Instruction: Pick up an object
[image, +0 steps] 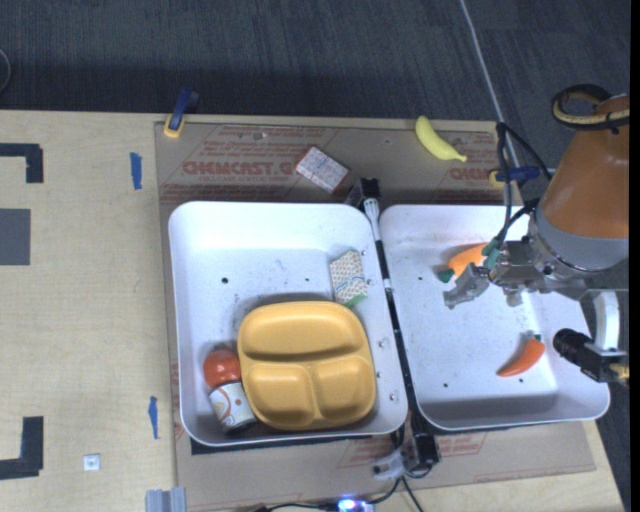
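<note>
On the pale wooden worktop (80, 320) sit my two bins. At nine o'clock, the left shallow white bin (190, 300) holds a mustard-yellow three-compartment plastic tray (305, 362), which takes up most of its floor. A small red-and-white can (226, 388) lies wedged against the tray's seven o'clock corner, and a patterned paper packet (347, 276) sits at its one o'clock.

The right white bin (430, 380) holds my likely targets: an orange carrot-shaped toy (466, 258) at eleven o'clock, and an orange-red chili-shaped piece (522, 357) at five o'clock, lying loose on open floor.

My fingers (468, 288) hang low just below the carrot toy, nothing visibly between them; whether they are spread or closed I cannot tell. I judge I am here because the carrot is nearest.
</note>
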